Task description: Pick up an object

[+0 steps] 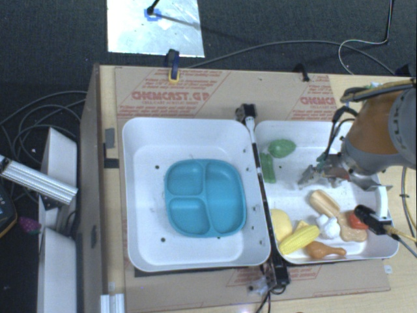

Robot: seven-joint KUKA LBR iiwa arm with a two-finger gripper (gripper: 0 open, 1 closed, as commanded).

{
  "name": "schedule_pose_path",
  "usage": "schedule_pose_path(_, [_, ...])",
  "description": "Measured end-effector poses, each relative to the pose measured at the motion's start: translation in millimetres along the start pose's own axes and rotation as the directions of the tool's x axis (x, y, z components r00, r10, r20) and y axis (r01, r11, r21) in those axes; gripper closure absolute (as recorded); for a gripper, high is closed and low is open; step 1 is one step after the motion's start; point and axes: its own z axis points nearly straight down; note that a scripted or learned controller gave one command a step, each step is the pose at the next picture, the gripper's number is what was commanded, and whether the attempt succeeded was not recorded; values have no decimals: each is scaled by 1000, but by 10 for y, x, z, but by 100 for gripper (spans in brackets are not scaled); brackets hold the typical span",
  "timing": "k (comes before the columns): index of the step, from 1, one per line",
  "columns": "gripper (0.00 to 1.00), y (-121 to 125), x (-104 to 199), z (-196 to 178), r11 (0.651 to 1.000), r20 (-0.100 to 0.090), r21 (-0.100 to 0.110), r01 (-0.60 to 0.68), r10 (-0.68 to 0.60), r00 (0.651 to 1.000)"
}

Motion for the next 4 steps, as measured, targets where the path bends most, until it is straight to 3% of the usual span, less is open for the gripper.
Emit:
schedule_pose_path(1, [0, -612, -270, 106, 1000, 0, 3, -2, 2, 1000])
schedule_pose_path(2, [0, 215, -18, 104, 1000, 0, 1, 2, -2, 1000])
schedule_pose_path(3, [0, -311, -61, 110, 1000, 0, 3, -1, 1, 1000])
schedule_pose_path(4, [0, 459, -283, -989, 1000, 2, -3, 3, -3, 1000])
